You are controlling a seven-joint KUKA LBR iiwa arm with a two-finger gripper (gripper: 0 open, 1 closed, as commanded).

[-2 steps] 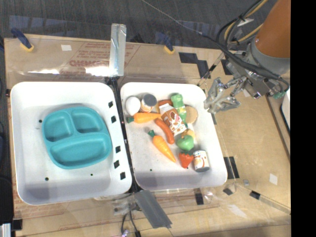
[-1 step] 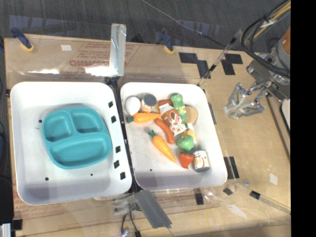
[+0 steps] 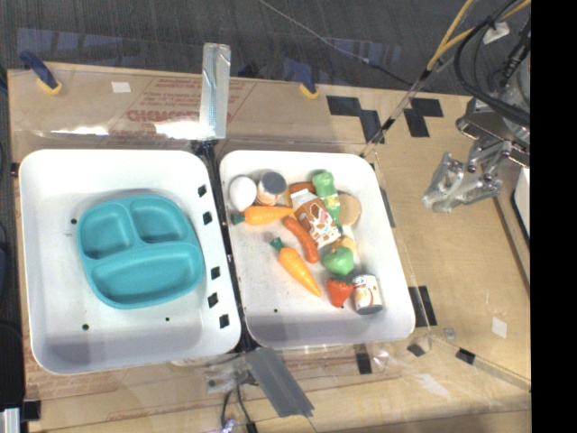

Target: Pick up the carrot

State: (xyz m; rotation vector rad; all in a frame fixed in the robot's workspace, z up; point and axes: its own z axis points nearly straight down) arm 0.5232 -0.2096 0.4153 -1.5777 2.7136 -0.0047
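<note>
Red print on the bench's clear sheet beyond the left bin [image 3: 36, 242] is too blurred to read. That bin holds a teal divided tray [image 3: 140, 249]. The right bin [image 3: 388, 278] is crowded with toy food: a carrot [image 3: 297, 270] lies near its middle, pointing toward the front edge, beside a green apple [image 3: 339, 260]. The gripper [image 3: 455, 183] hovers over bare bench off the right bin's far right corner; its spread I cannot tell.

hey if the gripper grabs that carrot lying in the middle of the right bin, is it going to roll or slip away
The carrot looks like a smooth, rigid plastic toy, so it would probably keep its shape but could slip between fingers. Its round, tapered body lies flat on the floor of the right bin, so a nudge may roll it in an arc. The sausage lies close by and may get bumped.
</note>
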